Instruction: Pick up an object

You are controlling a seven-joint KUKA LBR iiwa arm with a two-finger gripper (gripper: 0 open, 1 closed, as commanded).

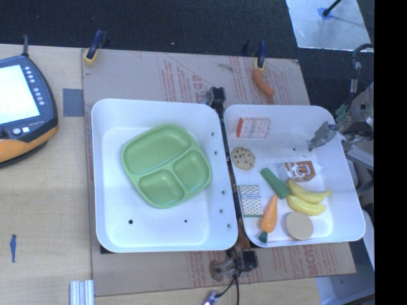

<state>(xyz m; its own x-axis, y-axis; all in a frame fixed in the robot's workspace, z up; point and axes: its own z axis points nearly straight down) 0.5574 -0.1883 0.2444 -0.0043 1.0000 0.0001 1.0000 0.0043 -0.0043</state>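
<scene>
The right white bin (289,121) holds several toy foods. An orange and white box (253,128) lies at its back left, with a cookie (242,157) just in front of it. A small brown and white packet (300,170), a green stick (275,183), yellow bananas (306,199), a carrot (269,215), a patterned card (250,200) and a round tan disc (298,225) fill the front half. My gripper (320,136) reaches in over the bin's right rim, above and behind the packet, with nothing seen in its grasp.
The left white bin (111,234) carries a green divided plate (166,165). A tablet-like pendant (22,107) rests at the bench's far left. Clamps (261,54) and an orange object (263,83) sit along the cardboard's back edge.
</scene>
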